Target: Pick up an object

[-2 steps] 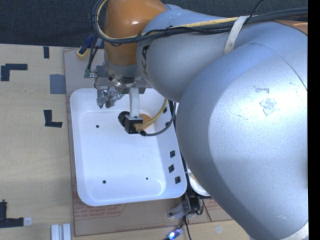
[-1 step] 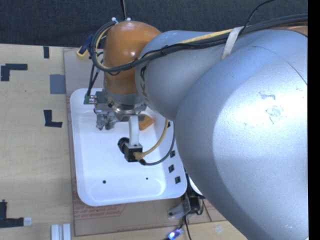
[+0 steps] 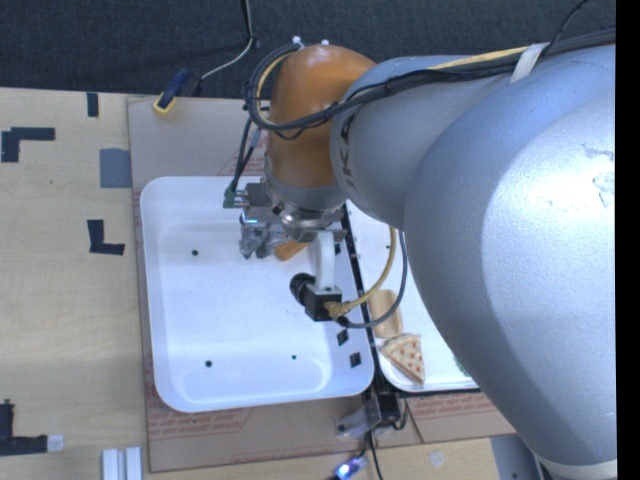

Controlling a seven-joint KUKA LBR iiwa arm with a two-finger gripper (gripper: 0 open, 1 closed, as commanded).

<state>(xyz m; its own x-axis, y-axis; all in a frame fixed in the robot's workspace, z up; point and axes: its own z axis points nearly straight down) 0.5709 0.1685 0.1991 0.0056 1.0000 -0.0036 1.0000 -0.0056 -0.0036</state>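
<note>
The gripper (image 3: 258,240) hangs over the far part of the left bin (image 3: 165,268), its opening impossible to judge, with a small orange object (image 3: 291,251) just beside it on the side toward the right bin (image 3: 452,379).

No legible text, labels, brands or numbers.
The black angular marks (image 3: 98,236) on the wooden bench (image 3: 60,298) are plain shapes, not letters; the faint reddish print along the cardboard sheet (image 3: 200,423) beneath the left white bin (image 3: 165,298) is too small to read.
</note>
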